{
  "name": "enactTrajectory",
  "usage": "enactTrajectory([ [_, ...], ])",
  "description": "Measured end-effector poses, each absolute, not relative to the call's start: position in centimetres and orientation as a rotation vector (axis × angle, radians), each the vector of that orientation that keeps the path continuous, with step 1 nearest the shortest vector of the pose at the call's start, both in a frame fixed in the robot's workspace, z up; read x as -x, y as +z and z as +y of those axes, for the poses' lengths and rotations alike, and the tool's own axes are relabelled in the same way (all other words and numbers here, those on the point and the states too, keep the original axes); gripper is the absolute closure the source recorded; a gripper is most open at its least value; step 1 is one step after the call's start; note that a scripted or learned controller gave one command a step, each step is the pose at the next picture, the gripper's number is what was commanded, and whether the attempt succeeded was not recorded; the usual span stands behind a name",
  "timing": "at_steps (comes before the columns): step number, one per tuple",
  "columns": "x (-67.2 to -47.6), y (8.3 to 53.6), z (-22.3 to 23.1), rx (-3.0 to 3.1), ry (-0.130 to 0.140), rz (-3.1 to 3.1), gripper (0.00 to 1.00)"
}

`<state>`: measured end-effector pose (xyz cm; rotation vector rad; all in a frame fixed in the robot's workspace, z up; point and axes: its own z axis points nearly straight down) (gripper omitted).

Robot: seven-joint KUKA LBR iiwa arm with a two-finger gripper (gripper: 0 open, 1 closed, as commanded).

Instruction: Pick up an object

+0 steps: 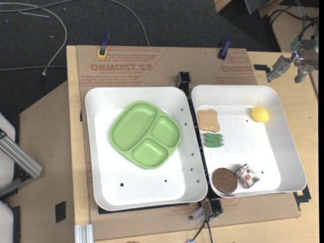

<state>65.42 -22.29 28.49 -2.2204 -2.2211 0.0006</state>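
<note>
Pincer [289, 68], fingers spread wide, hangs half cut off beyond the right bin [288, 135]; lemon [260, 114] lies below.

Even, bright overhead light makes both white bins [101, 186] glare softly, with only faint shadows under their contents. The picture is slightly grainy, and the floor [40, 44] lies dim.

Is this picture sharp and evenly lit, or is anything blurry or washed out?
Camera view: light is soft and even, shadows faint under the green plate; the white bins' floors look bright, near washed out; the yellow ball and small items are slightly soft; the gripper at the upper right edge is blurred and dim.
</note>
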Motion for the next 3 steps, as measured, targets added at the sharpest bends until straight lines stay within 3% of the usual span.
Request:
enactTrajectory([
  [1,-65.4,28.5,-22.3,2.221,0.000,-2.222,0.00],
  [3,-66.6,19.9,-21.5,2.216,0.003,-2.220,0.00],
])
